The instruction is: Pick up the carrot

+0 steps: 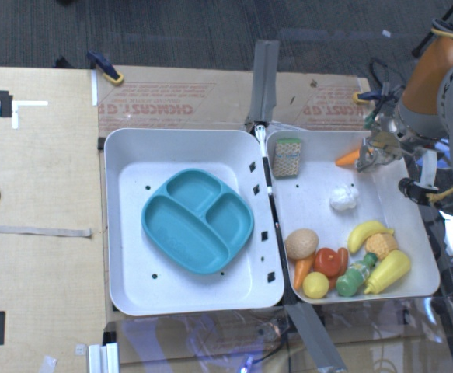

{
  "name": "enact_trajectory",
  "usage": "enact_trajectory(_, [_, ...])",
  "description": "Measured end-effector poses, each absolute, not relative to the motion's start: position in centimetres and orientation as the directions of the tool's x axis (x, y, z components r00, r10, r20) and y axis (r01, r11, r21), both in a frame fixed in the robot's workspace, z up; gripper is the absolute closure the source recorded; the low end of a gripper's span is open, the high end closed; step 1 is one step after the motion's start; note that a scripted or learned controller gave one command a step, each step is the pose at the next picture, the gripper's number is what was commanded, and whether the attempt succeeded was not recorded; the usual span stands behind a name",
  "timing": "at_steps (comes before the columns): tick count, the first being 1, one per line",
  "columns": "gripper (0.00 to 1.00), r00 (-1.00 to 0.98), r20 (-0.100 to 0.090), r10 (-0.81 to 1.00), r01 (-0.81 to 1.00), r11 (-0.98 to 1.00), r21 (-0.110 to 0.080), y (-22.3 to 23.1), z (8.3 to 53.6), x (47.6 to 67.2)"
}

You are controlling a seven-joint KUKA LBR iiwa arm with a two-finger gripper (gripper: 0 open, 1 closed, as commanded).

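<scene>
gripper [372, 155] sits at the right bin's [381, 290] 1 o'clock corner, fingers closed on the thick end of the carrot [348, 159], tip pointing to 9 o'clock. grasp looks made. carrot reads as just off the floor, can't confirm. clean lift is left. a second orange piece [302, 270] lies at 7 o'clock by the egg [301, 243].

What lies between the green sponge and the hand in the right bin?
In the camera view, an orange carrot lies there, one end right by the hand; bare bin floor separates it from the sponge.
</scene>
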State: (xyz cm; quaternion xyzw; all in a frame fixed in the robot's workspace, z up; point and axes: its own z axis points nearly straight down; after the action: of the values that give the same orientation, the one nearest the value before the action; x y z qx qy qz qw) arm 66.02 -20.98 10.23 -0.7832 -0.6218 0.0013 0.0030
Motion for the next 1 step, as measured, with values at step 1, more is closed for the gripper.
enact_trajectory(1, [0.00, 0.226, 0.002, 0.974, 0.974, -0.226, -0.011, -20.88, 10.07, 65.87])
